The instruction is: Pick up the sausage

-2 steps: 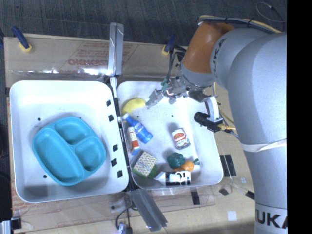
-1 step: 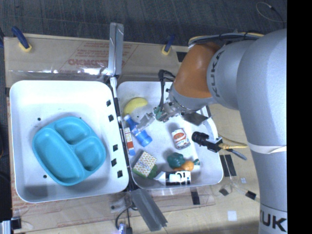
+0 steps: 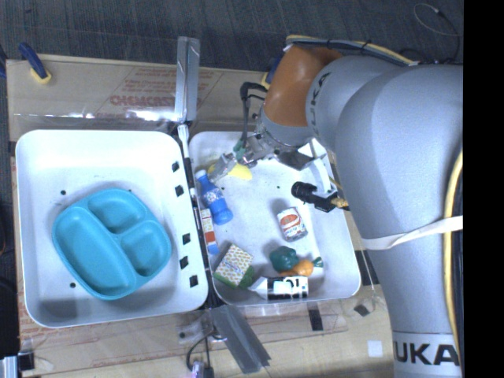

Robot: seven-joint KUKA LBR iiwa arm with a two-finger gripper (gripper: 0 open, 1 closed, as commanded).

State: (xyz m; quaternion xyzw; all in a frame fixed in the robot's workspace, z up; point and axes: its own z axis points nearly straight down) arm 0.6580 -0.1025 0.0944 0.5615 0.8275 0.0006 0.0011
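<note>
We see the claw (image 3: 236, 160) low over the back of the right bin (image 3: 340, 278), near a yellow thing (image 3: 241, 173); we cannot tell its state. We cannot tell which object is the sausage. The left bin (image 3: 31, 179) holds a blue tray (image 3: 110, 242).

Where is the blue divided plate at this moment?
The blue divided plate lies in the left bin, toward its lower left part, apart from the objects that sit in the right bin.
</note>
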